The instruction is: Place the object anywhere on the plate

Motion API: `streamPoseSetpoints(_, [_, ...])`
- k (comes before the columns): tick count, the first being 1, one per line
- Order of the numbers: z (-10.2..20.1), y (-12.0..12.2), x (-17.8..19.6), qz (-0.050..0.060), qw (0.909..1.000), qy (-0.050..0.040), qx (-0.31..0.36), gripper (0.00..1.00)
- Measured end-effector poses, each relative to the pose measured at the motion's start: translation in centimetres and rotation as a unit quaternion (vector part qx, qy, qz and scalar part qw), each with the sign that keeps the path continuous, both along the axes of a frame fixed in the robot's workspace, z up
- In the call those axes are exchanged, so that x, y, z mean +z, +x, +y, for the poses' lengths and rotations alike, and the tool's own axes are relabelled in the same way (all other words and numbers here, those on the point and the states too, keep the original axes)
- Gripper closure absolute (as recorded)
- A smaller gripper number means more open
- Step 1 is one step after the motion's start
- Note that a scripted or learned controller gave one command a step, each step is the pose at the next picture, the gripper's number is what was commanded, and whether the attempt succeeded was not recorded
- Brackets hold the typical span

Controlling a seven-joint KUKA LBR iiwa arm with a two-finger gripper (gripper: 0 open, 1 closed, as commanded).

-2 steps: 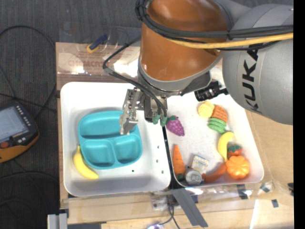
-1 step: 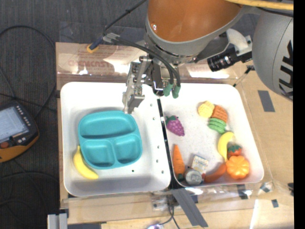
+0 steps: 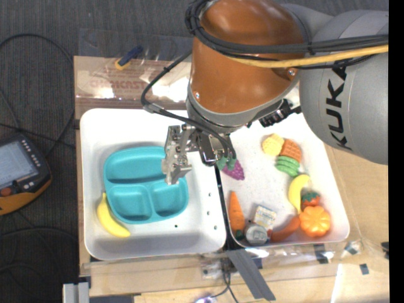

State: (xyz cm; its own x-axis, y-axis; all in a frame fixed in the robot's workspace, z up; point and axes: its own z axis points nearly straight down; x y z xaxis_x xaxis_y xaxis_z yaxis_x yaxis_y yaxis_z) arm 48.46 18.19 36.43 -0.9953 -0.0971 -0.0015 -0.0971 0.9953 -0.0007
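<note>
a: where's the gripper [image 3: 178, 164]?
b: over the plate's [image 3: 129, 169] right edge, fingers apart, grasping nothing.
a: and the grapes [image 3: 233, 167]?
b: just right of it, on the bins' divider.

A teal plate [image 3: 146, 185] and yellow banana [image 3: 109, 218] sit in a white bin [image 3: 91, 137]; purple grapes [image 3: 232, 167], orange carrot [image 3: 235, 211].

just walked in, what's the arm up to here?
The KUKA arm reaches in from the right, with its claw over the right side of the teal plate in the left bin. Nothing shows between its fingers. A yellow banana lies against the plate's lower left edge. The other toy foods, including purple grapes and a carrot, sit in the right bin.
</note>
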Motion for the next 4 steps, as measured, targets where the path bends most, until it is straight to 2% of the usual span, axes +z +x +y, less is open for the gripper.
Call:
streamPoseSetpoints(1, [1.3,1.6,6.2,-0.001,1.0000,0.0003,0.006,1.00])
streamPoseSetpoints(2, [-1.0,0.3,-4.0,0.000,0.9968,0.0002,0.080,1.00])
streamPoseSetpoints(3, [-0.7,8.5,3.5,-0.001,0.9957,0.0003,0.093,1.00])
streamPoseSetpoints(4, [-1.7,1.1,-5.9,0.001,0.9917,0.0001,0.129,1.00])
